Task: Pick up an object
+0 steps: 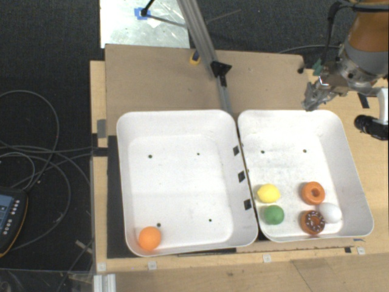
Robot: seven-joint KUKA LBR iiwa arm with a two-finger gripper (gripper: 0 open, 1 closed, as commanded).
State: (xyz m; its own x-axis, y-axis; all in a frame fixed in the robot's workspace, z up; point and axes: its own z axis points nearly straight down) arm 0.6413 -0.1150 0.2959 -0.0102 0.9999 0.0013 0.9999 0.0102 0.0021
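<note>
In the right bin [340,132], near its front, lie a yellow ball [268,193], a green ball [273,215], an orange ring [313,193], a brown sprinkled doughnut [312,222] and a white egg-like object [331,212]. An orange ball [149,238] rests in the front left corner of the left bin [176,123]. My gripper [314,98] hangs above the far edge of the right bin, well away from all the objects. Nothing shows between its fingers.
A grey pole [203,38] slants across the brown bench [261,78] behind the bins. Cables and a handheld pendant [11,215] lie on the floor at the left. A black fitting [372,126] sticks out beside the right bin.
</note>
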